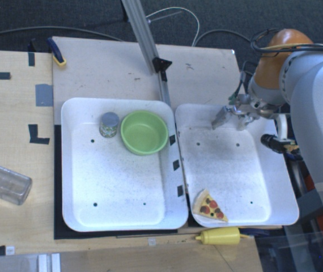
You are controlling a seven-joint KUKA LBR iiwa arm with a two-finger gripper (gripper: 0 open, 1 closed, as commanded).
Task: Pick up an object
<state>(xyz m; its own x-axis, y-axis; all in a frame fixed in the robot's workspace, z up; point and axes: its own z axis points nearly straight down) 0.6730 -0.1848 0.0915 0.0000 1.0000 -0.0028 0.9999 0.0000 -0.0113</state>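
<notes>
Overhead, the arm (297, 67) enters from the right, its grey links bending above the orange band (283, 41), and the wrist slants down and leftward over the far edge of the right bin (275, 208). Its gripper (229, 119) hangs above that bin's far left corner; whether the tool is spread or pressed together cannot be told, and nothing shows in its grasp. Candidate objects lie well apart from the gripper. A pizza slice (209, 205), a flat yellow wedge with red discs, rests at the right bin's near left corner, diagonally across the bin floor from the gripper. A green bowl (144, 132), round, smooth and matte, sits upright at the far right of the left bin (82, 208), beyond the shared rims to the gripper's left. A small can (109, 124), cylindrical with a grey top, stands just beside the bowl on its left, apart from it or barely touching. Both bins are shallow white trays with rounded corners and dark-speckled floors. A yellow bottle (217, 236) lies on its side on the bench just outside the right bin's near rim, close to the pizza slice. A clear ribbed container (3, 181) lies on the wooden bench far to the left.
</notes>
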